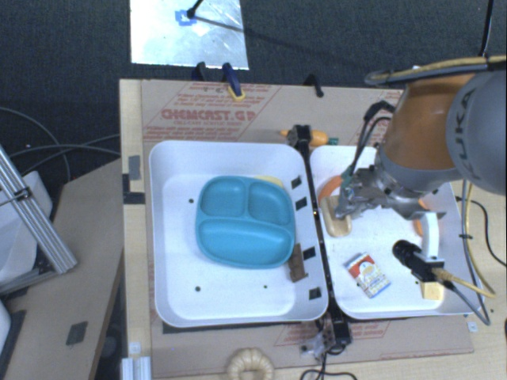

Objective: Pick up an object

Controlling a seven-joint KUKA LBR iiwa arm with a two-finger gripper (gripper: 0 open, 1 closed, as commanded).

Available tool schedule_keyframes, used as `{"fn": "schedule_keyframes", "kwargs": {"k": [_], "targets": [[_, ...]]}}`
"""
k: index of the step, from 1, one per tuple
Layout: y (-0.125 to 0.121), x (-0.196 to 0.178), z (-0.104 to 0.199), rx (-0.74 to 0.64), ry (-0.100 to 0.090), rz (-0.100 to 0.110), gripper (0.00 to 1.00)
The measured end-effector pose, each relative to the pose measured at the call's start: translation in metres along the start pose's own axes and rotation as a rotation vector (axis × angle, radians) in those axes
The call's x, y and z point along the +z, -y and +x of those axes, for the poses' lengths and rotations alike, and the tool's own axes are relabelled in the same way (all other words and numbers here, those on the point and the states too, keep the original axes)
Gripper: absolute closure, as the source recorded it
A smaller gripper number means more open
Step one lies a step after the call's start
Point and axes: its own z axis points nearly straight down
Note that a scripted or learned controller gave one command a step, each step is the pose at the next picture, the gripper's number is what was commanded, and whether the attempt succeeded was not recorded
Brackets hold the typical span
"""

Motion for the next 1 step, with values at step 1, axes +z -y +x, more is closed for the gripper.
{"fn": "schedule_keyframes", "kwargs": {"k": [1], "targets": [[0.0056,-0.0129,0.0111,-0.005,-0.001,-0.001,1.0]]}}
